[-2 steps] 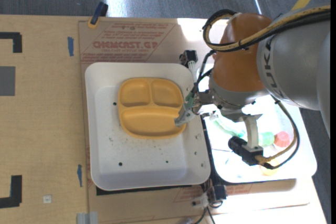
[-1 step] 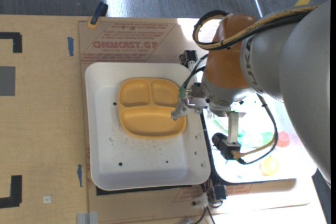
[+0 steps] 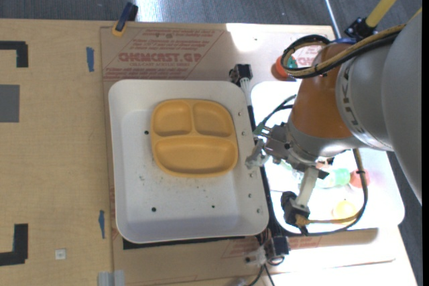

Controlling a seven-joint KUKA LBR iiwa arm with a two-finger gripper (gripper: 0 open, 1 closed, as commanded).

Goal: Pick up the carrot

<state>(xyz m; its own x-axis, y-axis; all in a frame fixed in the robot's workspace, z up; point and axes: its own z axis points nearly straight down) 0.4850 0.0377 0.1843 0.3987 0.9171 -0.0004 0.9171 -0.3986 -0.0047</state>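
My gripper (image 3: 258,152) hangs over the ridge between the two bins, at the left bin's right rim and beside the plate; nothing shows in its grasp. The grey arm with its orange band (image 3: 322,110) covers most of the right bin (image 3: 385,214). A small orange-red piece (image 3: 360,177) lies in the right bin to the right of the wrist and may be the carrot, half hidden by a cable. Another orange lump (image 3: 277,68) pokes out by the right bin's top left corner, partly hidden by cables. Which of the two is the carrot I cannot tell.
A yellow-orange divided plate (image 3: 194,136) lies in the left bin (image 3: 134,211). A green piece (image 3: 342,176) and a yellow piece (image 3: 345,209) rest in the right bin near the arm. Cables loop around the wrist. Cardboard covers the bench to the left.
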